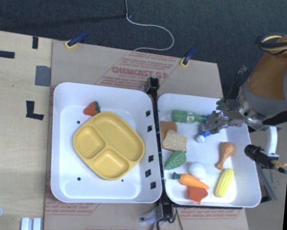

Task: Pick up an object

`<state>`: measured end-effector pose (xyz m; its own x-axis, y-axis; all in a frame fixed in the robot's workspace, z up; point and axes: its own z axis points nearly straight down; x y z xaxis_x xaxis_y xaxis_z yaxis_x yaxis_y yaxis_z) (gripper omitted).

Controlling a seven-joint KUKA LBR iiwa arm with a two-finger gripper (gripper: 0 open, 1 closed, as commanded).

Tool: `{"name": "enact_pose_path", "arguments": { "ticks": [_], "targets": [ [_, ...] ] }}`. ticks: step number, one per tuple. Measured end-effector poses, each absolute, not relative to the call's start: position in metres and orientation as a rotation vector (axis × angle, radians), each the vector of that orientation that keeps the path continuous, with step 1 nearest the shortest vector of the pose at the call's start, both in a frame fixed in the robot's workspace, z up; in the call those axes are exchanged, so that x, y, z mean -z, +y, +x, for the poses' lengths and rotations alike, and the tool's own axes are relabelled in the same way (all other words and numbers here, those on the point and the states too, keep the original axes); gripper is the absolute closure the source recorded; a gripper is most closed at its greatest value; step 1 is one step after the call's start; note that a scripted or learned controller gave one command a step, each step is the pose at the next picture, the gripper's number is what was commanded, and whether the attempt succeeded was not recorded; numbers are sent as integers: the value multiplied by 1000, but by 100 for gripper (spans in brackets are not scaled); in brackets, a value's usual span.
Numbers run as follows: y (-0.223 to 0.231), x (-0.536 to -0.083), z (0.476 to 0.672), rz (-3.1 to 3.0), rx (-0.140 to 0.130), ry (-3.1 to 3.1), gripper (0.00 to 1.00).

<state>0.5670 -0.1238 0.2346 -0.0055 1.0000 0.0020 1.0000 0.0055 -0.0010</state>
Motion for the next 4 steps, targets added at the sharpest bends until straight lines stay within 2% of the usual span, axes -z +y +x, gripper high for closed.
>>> {"name": "enact_pose_path", "arguments": {
  "ticks": [2,3,4],
  "targets": [
    [-18,-233,548,-2212,-2,-2226,100],
    [28,-237,532,-2211,-2,-2226,100],
    [69,-220,511,-2213,-6,-2224,100]
  ]
}}
